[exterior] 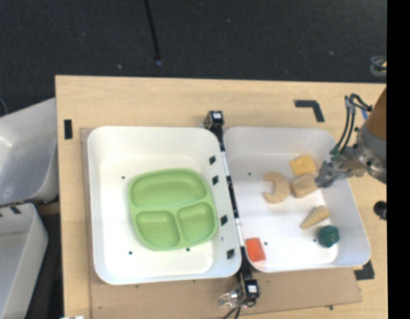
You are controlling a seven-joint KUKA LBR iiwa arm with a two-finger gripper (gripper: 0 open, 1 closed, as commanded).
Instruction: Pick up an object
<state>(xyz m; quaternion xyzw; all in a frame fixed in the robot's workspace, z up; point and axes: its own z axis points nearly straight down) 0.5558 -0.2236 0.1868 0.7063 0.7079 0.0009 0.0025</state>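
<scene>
Tan block point(303, 187) lies in the right bin point(271, 261), touching the curved wooden piece point(276, 187); it looks light, stiff and dry, best pinched across its short sides. Gripper point(325, 176) sits beside it; finger spread unclear.

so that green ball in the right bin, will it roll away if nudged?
Probably. The green ball looks round and sits free on the flat floor of the right bin, so a nudge likely rolls it. The near wall should stop it quickly. Its bumpy-looking surface may give the pincer some grip.
</scene>
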